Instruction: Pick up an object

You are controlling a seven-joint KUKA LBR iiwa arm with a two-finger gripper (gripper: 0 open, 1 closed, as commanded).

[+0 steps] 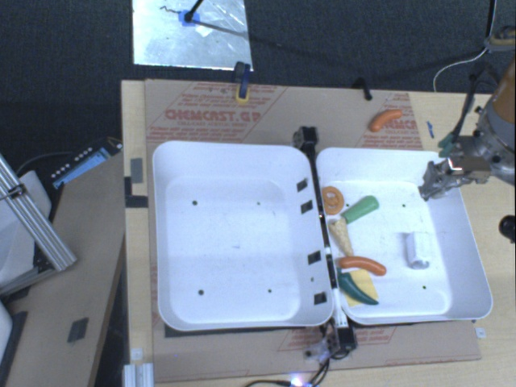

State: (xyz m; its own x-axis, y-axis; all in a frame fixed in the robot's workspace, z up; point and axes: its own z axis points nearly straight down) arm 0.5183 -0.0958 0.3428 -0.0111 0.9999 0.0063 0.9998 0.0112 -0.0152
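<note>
End effector [435, 182] sits at the far right edge of the right bin [468, 240], over its upper right rim, nothing seen between its fingers; whether they are spread or closed I cannot tell, too small and blurred. Left to right: left bin [234, 232] white, bare floor with a few small dark dots, dark clips along the divider where the two bins meet. Right bin holds the candidates, mostly crowded against its left wall: orange ring [332, 198] at top, green cylinder [360, 208] just beside it and tilted, pale yellowish piece [342, 234] below, orange sausage [362, 265] lying across, then a yellow and dark green piece [359, 289] at the bottom, touching or overlapping the sausage. White cylinder [417, 249] lies alone mid-bin, well apart from the cluster and nearest the end effector. Another orange sausage [385, 120] lies outside the bins on the cardboard of the worktop [210, 111], not a likely target. Judgement: pick not yet begun, arm at approach height. Best bet looks like the white cylinder, since it is isolated with free room on both sides; fingers should straddle its short axis and come straight down. The cluster by the wall is risky, as neighbours and the wall would block a finger.
</note>
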